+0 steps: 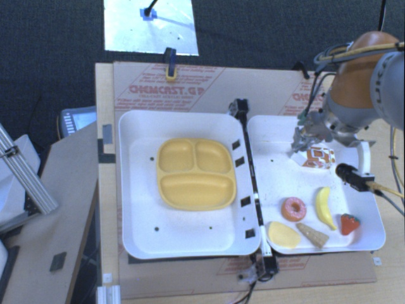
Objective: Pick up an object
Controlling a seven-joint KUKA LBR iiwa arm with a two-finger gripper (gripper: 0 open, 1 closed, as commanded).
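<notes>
My gripper (302, 142) hangs low over the back of the right bin (272, 138). It is just left of an orange and white packet (319, 156) and close to touching its edge; nothing shows in its grasp. Nearer the front of that bin lie a pink donut (293, 209), a banana (325, 208), a strawberry (349, 223), a tan wedge (313, 235) and a pale yellow round piece (284, 235).
A yellow divided plate (195, 173) lies in the middle of the left bin (136, 189). Black clips (245, 170) line the seam between the bins. Both bins rest on cardboard (190, 87), which has a yellow clamp (171, 65) at its back edge.
</notes>
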